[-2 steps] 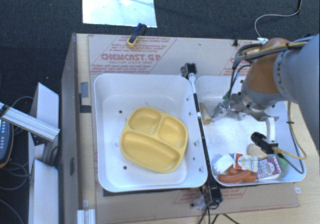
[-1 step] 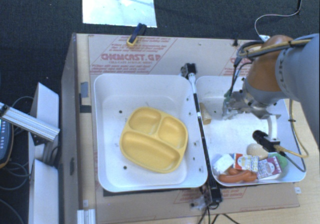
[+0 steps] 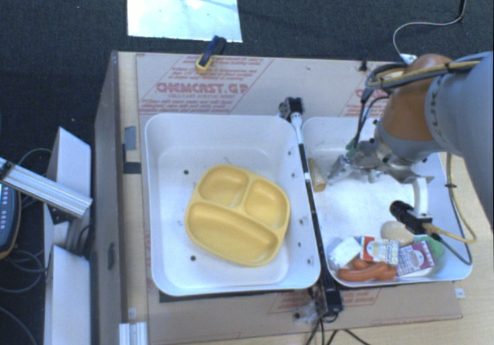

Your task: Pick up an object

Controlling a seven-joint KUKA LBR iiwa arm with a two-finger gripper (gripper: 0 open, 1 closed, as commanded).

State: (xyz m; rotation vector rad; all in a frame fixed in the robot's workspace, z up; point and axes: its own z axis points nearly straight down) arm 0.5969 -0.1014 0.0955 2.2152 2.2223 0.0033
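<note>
The jaws are low in the upper left part of the right bin, near the divider between both bins; they look slightly apart with nothing between them, though the view here is not sharp. The grey arm with its orange band comes in from the right of the frame. In the lower right corner of this bin lie small objects, well apart from the jaws. The left bin carries a yellow divided plate. Both bins stand on the table.
</note>
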